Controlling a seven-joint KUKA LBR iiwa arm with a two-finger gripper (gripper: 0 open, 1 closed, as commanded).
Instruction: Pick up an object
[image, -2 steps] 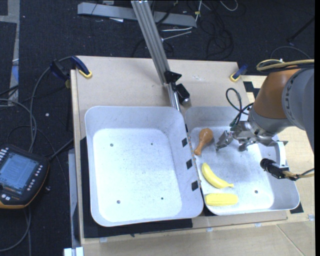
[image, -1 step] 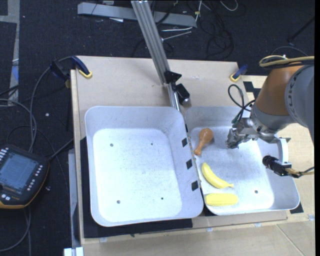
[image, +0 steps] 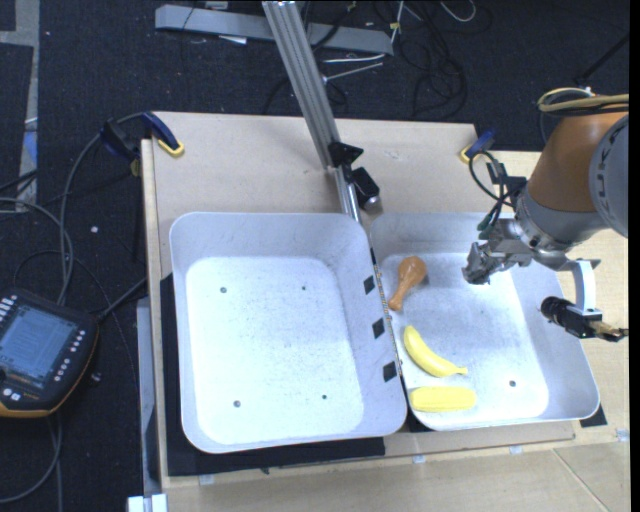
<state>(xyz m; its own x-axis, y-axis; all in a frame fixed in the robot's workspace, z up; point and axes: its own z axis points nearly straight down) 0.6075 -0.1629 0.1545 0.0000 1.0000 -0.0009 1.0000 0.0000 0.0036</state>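
No readable writing anywhere. The pale wooden counter (image: 250, 150) carries two shallow white bins; the left bin (image: 270, 330) shows a speckled floor. Dark carpet surrounds the counter, cables trail across it, and a handheld controller (image: 35, 350) lies at far left. A metal pole (image: 315, 90) slants down to the seam between the bins. In the right bin (image: 530, 330), a brown chicken drumstick (image: 405, 280) sits near the divider, a banana (image: 430, 355) below it, a yellow block (image: 443, 399) just beneath that. The tool (image: 480, 265) hangs over the bin's upper part, apart from all three; its opening can't be made out.
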